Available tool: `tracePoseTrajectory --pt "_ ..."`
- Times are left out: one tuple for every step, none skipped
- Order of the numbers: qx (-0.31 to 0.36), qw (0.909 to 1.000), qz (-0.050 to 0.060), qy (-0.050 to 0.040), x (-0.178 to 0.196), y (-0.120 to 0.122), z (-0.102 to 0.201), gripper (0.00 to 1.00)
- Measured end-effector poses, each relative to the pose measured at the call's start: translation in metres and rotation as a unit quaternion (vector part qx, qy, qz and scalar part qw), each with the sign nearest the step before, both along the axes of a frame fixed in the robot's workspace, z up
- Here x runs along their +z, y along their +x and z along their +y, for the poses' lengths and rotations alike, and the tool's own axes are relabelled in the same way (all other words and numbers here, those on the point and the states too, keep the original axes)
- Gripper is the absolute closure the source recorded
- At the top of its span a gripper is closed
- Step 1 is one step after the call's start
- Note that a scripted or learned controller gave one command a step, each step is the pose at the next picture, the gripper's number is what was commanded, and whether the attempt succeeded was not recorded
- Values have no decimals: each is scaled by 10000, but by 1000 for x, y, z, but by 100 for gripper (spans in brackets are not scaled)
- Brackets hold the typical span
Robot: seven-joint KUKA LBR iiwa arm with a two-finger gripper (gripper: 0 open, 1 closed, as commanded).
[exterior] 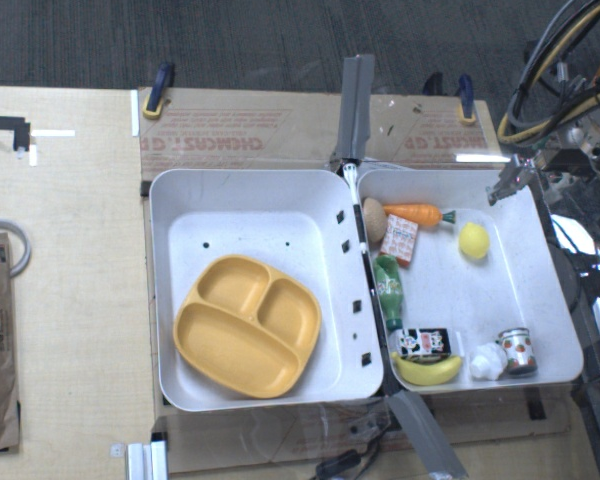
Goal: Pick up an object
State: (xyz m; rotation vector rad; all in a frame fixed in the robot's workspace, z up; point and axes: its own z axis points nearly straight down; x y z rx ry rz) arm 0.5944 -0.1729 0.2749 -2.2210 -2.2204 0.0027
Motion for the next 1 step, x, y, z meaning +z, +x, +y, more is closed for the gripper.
tracePoseTrajectory --pt "986 9951 -1 -3 -87 30 -6 0"
